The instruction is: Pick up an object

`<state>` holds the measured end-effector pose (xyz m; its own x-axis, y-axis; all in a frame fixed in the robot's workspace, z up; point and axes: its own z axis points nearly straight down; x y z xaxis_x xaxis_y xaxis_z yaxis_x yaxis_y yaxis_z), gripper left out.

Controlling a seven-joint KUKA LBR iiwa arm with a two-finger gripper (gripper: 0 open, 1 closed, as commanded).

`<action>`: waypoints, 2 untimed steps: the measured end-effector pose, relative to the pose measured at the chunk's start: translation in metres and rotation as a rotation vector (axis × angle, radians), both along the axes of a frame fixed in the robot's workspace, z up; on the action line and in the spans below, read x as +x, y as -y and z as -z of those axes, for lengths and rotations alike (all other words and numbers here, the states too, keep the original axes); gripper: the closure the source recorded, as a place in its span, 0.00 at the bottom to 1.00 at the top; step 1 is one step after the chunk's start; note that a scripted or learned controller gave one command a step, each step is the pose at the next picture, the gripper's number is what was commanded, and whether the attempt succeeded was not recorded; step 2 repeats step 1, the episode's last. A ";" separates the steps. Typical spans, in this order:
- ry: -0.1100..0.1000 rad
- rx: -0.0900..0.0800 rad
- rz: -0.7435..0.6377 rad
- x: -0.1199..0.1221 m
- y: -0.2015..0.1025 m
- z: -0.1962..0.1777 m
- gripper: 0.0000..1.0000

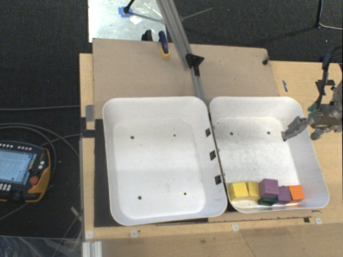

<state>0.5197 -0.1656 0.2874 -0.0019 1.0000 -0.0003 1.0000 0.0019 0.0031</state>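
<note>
Dark carpet surrounds a light wooden bench [244,74] seen from above, with a brown board laid across its far part. Two shallow white bins sit side by side on the bench, their inner rims touching. At the left is the left bin [161,107], its floor bare but for a few small dark dots. Beside it lies the right bin [252,105], which holds all the blocks, crowded along its near edge. A grey metal pole [174,25] slants across the far side of the bench toward the seam between the bins. Off the bench, at the left on the carpet, rests a teach pendant [21,170] with a lit screen and orange trim.

Over the right bin's right rim hangs the gripper [305,128], its two fingers spread apart with nothing between them.

Against the near edge, from left to right, sit a yellow block [238,190], a second yellow block [253,189], a purple block [269,187] with a dark green block [266,201] just in front of it, a smaller purple block [284,195], and an orange block [296,193] in the near right corner. All of them lie well apart from the gripper.
</note>
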 end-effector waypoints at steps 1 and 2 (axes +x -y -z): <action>0.004 -0.001 -0.004 0.001 0.000 -0.011 1.00; 0.004 -0.001 -0.004 0.001 0.000 -0.011 1.00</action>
